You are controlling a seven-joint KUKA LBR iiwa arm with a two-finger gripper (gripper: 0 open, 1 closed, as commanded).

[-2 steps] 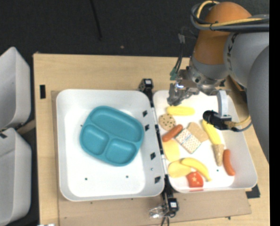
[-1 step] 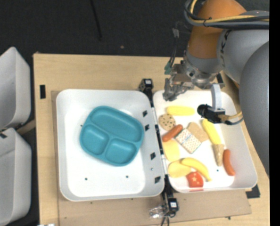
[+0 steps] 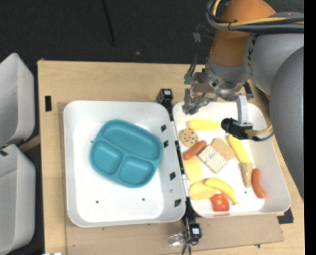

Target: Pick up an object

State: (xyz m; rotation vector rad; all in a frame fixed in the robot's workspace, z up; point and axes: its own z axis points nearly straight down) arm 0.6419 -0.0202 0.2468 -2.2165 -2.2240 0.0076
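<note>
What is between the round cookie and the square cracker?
In the camera view, a reddish sausage lies slantwise between the round cookie and the square cracker in the right bin.

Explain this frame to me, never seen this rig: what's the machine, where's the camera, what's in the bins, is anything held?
One fixed camera looks down at a slant on a wooden bench. The grey robot arm with an orange band reaches in from the right. Its two-finger gripper hangs over the back left corner of the right white bin; I see nothing between its fingers. The left white bin holds a teal plastic divided plate. The right bin holds toy food: a round brown cookie, a square cracker, an orange-red sausage, a yellow banana, a small red piece and more.
</note>
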